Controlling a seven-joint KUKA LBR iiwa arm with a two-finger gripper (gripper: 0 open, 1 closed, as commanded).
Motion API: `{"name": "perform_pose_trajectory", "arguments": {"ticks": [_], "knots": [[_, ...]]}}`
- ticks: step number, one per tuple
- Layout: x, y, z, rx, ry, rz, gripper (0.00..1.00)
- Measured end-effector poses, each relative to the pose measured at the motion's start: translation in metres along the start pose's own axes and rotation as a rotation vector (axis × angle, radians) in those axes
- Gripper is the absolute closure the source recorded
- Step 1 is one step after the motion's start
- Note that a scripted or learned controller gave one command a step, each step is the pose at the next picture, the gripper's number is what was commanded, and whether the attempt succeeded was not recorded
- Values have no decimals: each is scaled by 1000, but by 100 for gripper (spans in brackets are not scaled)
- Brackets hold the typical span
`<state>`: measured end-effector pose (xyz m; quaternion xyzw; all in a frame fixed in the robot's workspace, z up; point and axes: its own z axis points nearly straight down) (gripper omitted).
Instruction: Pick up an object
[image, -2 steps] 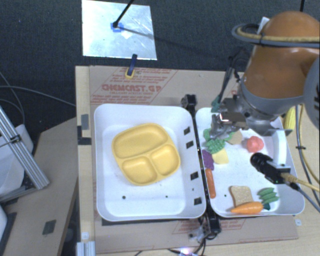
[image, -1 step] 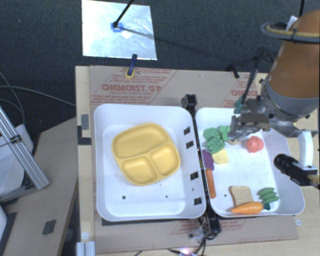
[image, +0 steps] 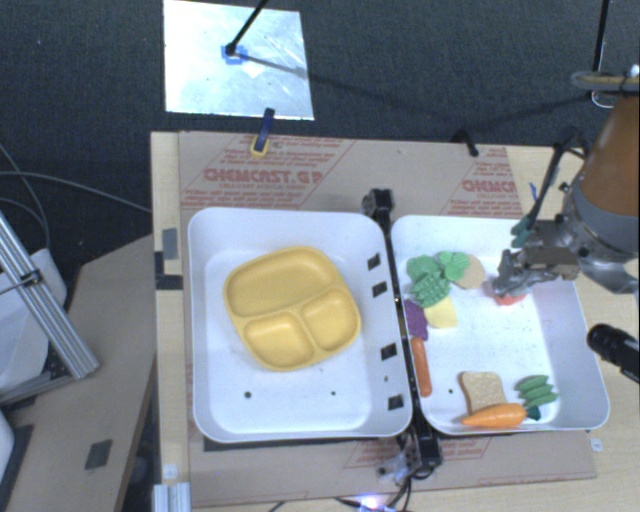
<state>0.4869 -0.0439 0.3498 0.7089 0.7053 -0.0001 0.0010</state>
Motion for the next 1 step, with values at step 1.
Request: {"name": "perform_pose_trajectory", "arguments": {"ticks": [1], "knots": [[-130,8,120,7,-1,5,100]]}}
